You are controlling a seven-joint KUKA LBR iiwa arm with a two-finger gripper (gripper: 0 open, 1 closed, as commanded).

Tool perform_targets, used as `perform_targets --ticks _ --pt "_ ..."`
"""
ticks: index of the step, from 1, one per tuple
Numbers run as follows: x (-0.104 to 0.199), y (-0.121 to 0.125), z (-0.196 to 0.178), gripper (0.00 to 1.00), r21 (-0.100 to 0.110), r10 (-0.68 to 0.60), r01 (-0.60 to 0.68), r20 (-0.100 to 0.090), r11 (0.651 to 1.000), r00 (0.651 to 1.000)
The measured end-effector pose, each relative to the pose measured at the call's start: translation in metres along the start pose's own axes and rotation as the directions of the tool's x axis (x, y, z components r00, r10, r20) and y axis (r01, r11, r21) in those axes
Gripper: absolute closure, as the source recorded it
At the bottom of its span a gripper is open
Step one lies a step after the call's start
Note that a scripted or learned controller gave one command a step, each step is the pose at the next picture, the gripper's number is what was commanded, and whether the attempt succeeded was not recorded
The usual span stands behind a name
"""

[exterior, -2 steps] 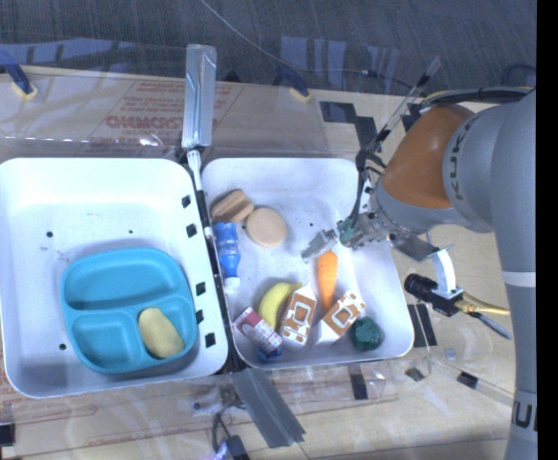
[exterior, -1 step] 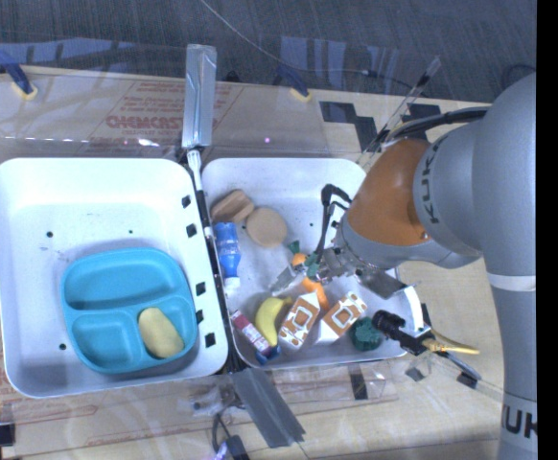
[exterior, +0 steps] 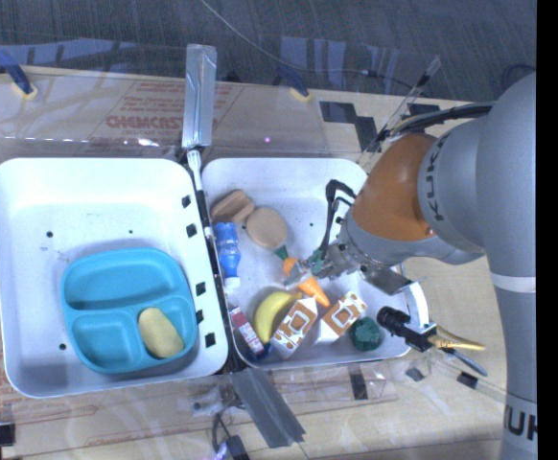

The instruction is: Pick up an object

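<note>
End effector is seen low in right bin centre beside orange carrot, grip state cannot be told

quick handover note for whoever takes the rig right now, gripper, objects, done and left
Gripper: low in the right bin, over the carrot; finger state unclear, nothing visibly held.
Right bin: blue bottle, banana, two cartons, green piece, round wooden pieces.
Left bin: blue divided tray holding a yellow potato-like item.
Done: approach. Left: grasp and lift.
</note>
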State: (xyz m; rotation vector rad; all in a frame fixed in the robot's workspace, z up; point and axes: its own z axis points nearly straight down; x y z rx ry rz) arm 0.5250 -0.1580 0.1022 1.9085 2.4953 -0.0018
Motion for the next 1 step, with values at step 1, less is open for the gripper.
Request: perform_targets --ticks 1 --pt "0.0138 -0.0001 -0.0925 1.00 -0.005 0.064 -0.064 0.001 0.998 0.998"
